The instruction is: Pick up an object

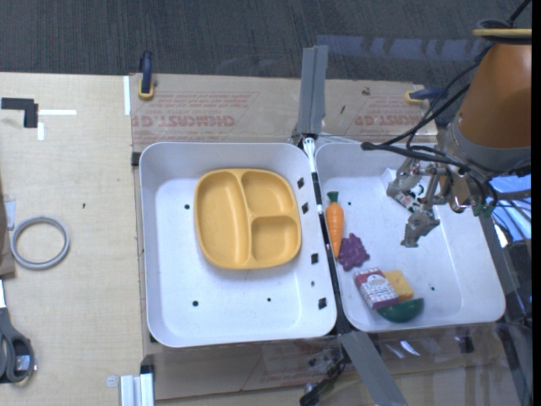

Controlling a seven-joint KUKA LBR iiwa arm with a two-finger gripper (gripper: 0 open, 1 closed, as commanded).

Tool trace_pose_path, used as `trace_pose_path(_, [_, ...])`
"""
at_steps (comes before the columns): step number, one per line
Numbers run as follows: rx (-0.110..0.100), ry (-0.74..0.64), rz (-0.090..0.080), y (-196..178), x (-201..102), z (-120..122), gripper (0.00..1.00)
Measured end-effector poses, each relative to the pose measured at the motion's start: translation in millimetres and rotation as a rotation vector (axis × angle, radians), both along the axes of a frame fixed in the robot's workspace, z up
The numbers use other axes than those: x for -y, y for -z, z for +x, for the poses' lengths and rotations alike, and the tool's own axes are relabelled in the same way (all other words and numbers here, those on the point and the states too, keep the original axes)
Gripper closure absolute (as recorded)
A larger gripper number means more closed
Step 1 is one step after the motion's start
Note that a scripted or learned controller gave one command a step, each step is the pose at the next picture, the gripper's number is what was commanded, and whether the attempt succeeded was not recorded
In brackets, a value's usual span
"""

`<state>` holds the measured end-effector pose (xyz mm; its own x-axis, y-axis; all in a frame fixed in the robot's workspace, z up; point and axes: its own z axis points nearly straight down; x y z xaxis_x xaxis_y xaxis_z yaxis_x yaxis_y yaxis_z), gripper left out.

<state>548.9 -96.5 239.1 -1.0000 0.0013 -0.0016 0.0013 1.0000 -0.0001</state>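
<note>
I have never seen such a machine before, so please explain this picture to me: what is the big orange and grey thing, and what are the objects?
One camera looks down at a slant on a bench with two white bins. The robot arm reaches in from the right; its gripper hangs above the right bin, with nothing seen in it. That bin holds a toy carrot, purple grapes, a small red packet and a green piece. The left bin holds a yellow divided plate.

Grey arm with orange band reaching in from the right, gripper (420,227) pointing down — nothing between its fingers
</note>
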Motion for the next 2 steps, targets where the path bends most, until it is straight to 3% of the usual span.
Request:
trace_pose_path(1, [-0.001,0.273,0.000,130.3,-0.1,28.5,0.00])
trace_pose_path(2, [0.001,0.520,0.000,147.0,8.4,85.4,0.00])
